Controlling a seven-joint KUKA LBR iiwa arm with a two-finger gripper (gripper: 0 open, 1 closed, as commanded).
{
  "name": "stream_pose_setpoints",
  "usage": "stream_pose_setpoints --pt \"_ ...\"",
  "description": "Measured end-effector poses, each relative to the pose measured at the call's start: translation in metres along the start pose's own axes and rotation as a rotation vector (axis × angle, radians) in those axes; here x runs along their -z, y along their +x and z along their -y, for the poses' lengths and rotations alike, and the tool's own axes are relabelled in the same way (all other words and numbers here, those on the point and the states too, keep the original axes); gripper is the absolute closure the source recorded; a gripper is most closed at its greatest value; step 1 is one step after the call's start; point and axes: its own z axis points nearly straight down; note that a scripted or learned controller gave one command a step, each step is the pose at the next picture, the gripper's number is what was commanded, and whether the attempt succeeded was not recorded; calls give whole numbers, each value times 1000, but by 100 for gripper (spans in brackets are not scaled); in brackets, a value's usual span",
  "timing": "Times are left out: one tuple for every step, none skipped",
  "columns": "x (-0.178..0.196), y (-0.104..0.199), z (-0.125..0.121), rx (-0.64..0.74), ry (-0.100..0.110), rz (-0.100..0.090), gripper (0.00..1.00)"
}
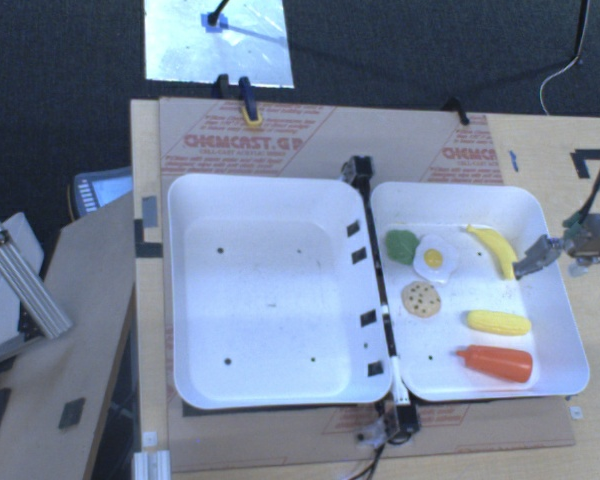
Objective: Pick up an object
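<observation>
The hand (536,257) is by the right bin's (555,363) right edge, close to the yellow banana (494,248) in the far right corner, and I cannot tell if it grips anything, so I think it must next reach the banana.

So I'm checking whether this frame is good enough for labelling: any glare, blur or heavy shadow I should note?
Camera view: lighting is even and soft, shadows faint. The shiny metal sheet at top glares brightly. The white bins look near blown-out. The gripper at the right edge is soft and blurry. The banana, fried egg, cookie and corn cob read clearly, though small.
</observation>
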Motion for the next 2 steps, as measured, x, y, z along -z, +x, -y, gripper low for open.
stream_pose_setpoints --pt "-36 47 -86 8 -4 0 0" --pt "-24 44 -83 3 -4 1 100"
